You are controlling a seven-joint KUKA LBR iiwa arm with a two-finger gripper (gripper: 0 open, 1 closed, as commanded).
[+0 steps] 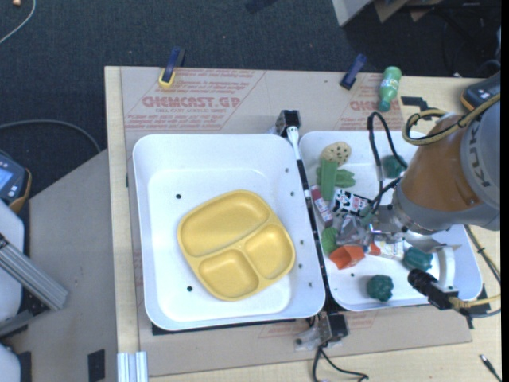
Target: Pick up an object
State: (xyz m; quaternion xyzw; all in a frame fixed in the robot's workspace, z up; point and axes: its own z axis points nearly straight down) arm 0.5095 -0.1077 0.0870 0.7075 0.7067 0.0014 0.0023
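hand (372,237): low over the middle of the right bin (469,273), on the end of the grey arm (433,185) coming in from the right; cannot tell how far open it is or whether it grips anything
orange piece (346,256): in the right bin, just left of and below the hand, lying flat on the bin floor
orange piece axis: long axis roughly left-right across the bin; too small to tell which end leads
grey crumpled item (347,229): just above the orange piece, touching or nearly touching it, right beside the hand
cow-print item (343,203): farther up the bin, next to the grey item
green pieces (329,173): above that, near the bin's left wall
tan cookie-like piece (339,150): top left corner of the right bin
dark green lump (380,286): near the front edge, below the hand, apart from it
teal piece (417,258): right of the hand, partly under the arm
second teal piece (392,165): upper bin, beside the arm
left bin (159,213): holds a yellow divided plate (236,243)
tabletop (238,98): green bottle (389,87) lies behind the right bin
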